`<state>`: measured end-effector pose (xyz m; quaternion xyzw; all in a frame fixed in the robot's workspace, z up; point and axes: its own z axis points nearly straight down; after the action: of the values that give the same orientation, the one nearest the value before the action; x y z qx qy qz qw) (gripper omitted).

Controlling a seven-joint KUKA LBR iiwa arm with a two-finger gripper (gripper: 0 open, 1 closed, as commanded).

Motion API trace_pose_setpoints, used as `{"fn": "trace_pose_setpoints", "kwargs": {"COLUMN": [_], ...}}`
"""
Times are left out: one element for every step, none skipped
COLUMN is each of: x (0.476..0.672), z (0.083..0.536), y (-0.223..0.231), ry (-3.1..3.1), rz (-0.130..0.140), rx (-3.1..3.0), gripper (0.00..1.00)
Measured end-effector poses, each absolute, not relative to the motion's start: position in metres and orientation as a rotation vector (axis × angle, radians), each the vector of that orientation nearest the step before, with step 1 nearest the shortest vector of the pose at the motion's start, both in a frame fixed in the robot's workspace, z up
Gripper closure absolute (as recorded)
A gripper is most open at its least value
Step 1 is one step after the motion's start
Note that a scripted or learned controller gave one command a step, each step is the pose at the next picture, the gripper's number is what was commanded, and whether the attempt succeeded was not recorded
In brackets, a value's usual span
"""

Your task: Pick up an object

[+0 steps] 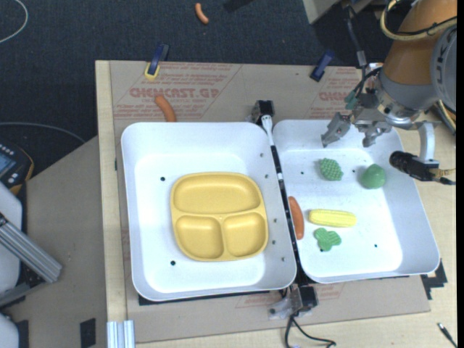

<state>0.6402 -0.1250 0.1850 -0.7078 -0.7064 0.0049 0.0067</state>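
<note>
My gripper (353, 135) hangs over the far part of the right bin (406, 256), fingers spread open with nothing between them. Just below it lies a bumpy green ball (330, 169). A smooth green round object (373, 177) rests to the right of that. Toward the front of the bin lie a yellow corn cob (332, 217) and a small green broccoli-like piece (327, 239). An orange carrot-like stick (296, 217) lies along the bin's left wall.
The left bin (141, 158) holds a yellow divided plate (217, 215). An orange stick (166, 108) lies on the cardboard behind the left bin, and another (201, 12) on the dark floor. Clamps (154, 62) hold the board's far edge.
</note>
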Motion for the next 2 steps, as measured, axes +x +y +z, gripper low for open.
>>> {"fn": "trace_pose_setpoints", "kwargs": {"x": [0.644,0.647], "z": [0.195,0.132], "y": [-0.125,-0.126], "ry": [-2.221,-2.218], "rz": [0.0,0.006], "rx": [-2.221,-2.217], "gripper": [0.0,0.0]}}
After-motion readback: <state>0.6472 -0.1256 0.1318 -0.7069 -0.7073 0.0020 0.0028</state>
